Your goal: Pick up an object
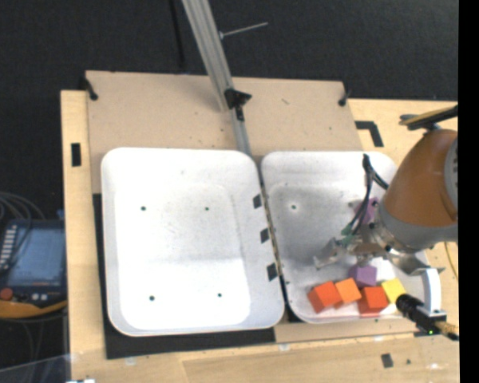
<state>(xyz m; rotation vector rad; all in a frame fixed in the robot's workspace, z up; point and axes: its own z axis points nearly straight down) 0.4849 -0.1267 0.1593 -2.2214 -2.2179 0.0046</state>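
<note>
Blocks point(359, 290), orange, purple and yellow, sit clustered in the near corner of the right bin point(303, 182). Just above them hangs the pincer point(339, 250); whether it is released or clenched, I cannot tell.

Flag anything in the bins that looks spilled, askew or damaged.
Nothing stands out. The blocks, orange, purple and yellow, sit bunched in the near corner of the right bin, all inside its rim. The left bin looks intact.
</note>
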